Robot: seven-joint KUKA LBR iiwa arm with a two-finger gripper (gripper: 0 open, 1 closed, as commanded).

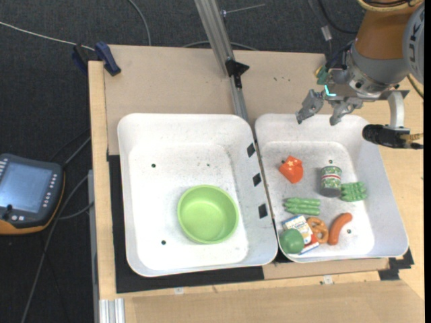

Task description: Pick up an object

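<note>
The pincer [323, 112] hangs above the far rim of the right bin [387, 200], with its two fingers spread apart and nothing between them. The arm [384, 29], grey with an orange band, comes in from the upper right corner.

All the small things lie in the right bin, below the pincer and apart from it. A red toy pepper [291, 169] is near the middle of the bin. To its right stands a small can [330, 180] with a green label, and a green leafy toy vegetable [353, 192] lies just beside the can, touching it as far as I can see. Lower, a green pea pod [302, 205] lies flat. Below it a small food box [302, 232] rests at the near edge, with a green round ball [291, 241] in front of it and a pretzel [317, 229] at its right side. A red sausage [339, 227] lies a little further right.

In the left bin [135, 180] a light green bowl [207, 213] stands upright. Both bins rest on the wooden bench [168, 73].
</note>
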